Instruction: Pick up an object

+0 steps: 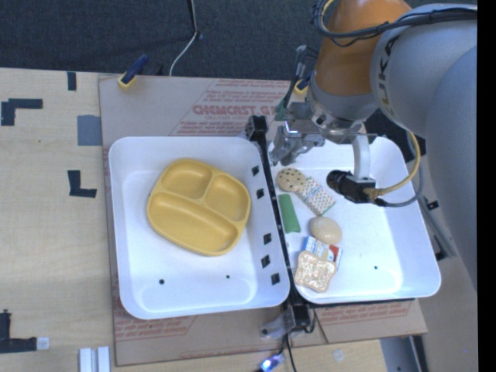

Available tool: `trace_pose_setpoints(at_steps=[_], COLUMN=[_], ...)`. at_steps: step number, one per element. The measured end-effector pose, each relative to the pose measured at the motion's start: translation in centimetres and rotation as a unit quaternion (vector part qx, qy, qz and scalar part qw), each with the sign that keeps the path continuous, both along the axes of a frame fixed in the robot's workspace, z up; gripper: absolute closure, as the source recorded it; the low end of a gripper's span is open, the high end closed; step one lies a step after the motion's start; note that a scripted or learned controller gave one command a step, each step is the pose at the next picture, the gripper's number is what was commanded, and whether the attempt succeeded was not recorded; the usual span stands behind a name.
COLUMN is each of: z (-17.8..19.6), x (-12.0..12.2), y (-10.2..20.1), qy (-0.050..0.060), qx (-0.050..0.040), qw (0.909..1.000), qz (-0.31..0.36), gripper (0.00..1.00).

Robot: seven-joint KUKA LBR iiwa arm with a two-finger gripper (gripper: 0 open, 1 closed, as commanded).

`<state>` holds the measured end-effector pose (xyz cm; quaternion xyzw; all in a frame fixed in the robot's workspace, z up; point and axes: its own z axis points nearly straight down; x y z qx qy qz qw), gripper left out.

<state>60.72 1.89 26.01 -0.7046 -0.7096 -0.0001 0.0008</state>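
The right bin (395,273) holds several small objects along its left side: a speckled tan piece with a patterned strip (304,187), a green stick (289,213), a beige oval (325,229), a blue-and-red packet (320,249) and a tan cracker-like square (313,270). My gripper (285,147) hangs at the bin's top-left corner, just above the speckled piece, under the orange wrist band (356,33). I see nothing between its fingers.
The left bin (132,270) carries a yellow divided plate (200,205). A black divider (267,208) runs between the bins. The grey arm (442,91) covers the upper right, with a yellow cable (399,184) looping over the right bin.
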Motion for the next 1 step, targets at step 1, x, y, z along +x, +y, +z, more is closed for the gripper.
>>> trace_pose_setpoints(at_steps=[1], z=[-1.07], x=[-0.4], y=[5.84], qy=[0.001], qx=[-0.0001], qw=[1.0], qz=[0.0], gripper=[1.0])
